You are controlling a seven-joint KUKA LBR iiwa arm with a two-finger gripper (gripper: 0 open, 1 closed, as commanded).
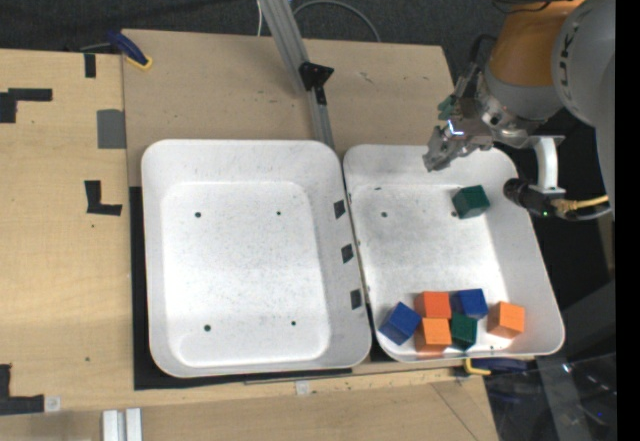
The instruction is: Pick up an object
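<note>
Here the gripper (440, 158) hangs over the far edge of the right bin (400, 164), near that bin's far right corner, with nothing seen between its fingers; whether they are open or closed I cannot tell, they are too small and dark; the arm (545, 39) enters from the right with its orange band above the wrist. A green block (470, 200) lies alone in the right bin, just beside the gripper on its near side and apart from it; the rest crowd the bin's near edge: a blue block (400, 322) at the near left, two orange blocks (435, 305) touching one another, a second blue block (470, 302), a second green block (463, 330) beneath it, and a third orange block (508, 318) toward the near right corner. The left bin (160, 169) sits beside the right one on the tabletop (200, 79).
</note>
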